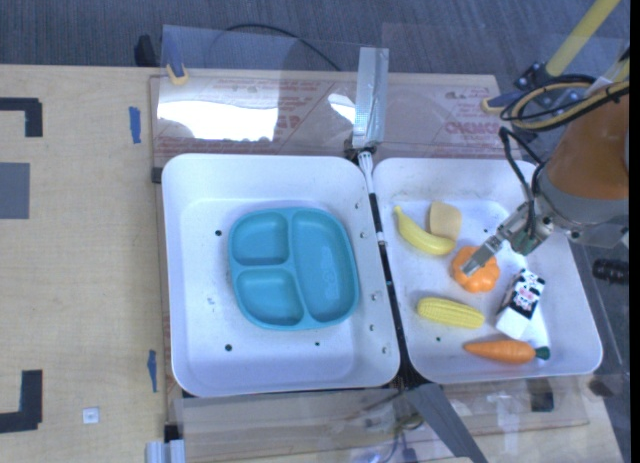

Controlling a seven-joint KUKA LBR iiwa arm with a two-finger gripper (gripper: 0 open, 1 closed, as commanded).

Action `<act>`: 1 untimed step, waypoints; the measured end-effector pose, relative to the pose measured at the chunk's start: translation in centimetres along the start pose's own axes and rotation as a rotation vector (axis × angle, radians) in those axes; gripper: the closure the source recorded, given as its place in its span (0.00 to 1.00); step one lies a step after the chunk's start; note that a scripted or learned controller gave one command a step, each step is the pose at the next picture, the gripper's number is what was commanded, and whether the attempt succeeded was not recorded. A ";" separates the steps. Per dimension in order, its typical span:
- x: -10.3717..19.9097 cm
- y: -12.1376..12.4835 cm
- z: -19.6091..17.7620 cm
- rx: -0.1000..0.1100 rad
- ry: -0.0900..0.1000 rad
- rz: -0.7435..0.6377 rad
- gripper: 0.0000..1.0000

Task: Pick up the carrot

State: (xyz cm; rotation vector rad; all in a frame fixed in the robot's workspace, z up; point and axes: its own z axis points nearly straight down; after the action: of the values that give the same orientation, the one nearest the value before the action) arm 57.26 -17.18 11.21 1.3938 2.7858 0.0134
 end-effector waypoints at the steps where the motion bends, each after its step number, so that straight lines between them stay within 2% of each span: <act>1: -2.3 0.6 0.7 -0.007 -0.002 0.046 0.00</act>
State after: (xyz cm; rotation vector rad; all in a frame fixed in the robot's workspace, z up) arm 59.09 -18.67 10.59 1.4546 2.7489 0.0222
